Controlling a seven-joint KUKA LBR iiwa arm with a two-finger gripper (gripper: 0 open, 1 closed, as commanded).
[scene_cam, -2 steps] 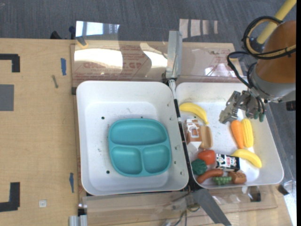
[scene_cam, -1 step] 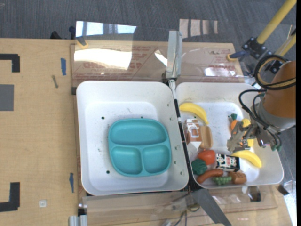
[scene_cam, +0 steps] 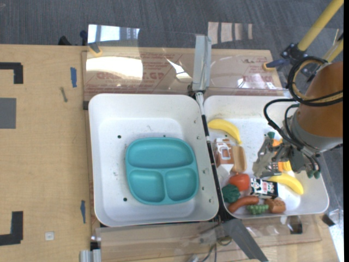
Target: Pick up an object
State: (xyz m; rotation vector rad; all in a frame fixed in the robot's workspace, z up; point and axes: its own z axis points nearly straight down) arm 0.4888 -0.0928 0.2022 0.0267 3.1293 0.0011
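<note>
Here we see the left bin (scene_cam: 103,124) holding a teal divided plate (scene_cam: 161,169); the right bin (scene_cam: 319,203) holds two bananas (scene_cam: 224,129), a tomato (scene_cam: 240,181) and a milk carton (scene_cam: 264,188); the gripper (scene_cam: 266,160) hovers over them, grip state unclear to us.

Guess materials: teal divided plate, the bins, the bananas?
Teal divided plate: likely molded plastic, matte, uniform color, rounded compartments. Bins: white plastic, smooth, slightly glossy, scuffed. Bananas: probably plastic toys, given the even yellow and sheen.
</note>
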